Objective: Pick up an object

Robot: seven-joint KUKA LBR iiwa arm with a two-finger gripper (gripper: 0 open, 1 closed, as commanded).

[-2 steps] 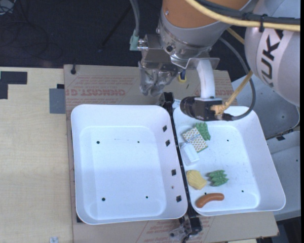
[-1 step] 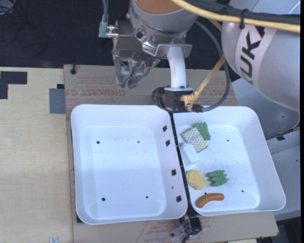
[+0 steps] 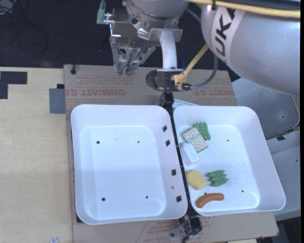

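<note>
Grey-metal two-finger gripper spotted at top centre, probably clearing the camera's view; clenched or released, couldn't tell. Noted orange toy sausage lying loose in lower-right shallow white plastic bin.

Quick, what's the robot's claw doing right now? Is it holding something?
End effector: up above the bins, holding nothing; open or shut cannot be told.

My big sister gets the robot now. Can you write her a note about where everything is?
Gripper: raised above the far edge of the left bin, holding nothing.
Things: all in the right bin. Patterned packet and a green piece at the far end, clear piece below them, yellow piece, second green piece, toy sausage nearest the camera.
Done: nothing picked yet.
Left: reach over to the right bin, grasp one thing, lift it.
</note>
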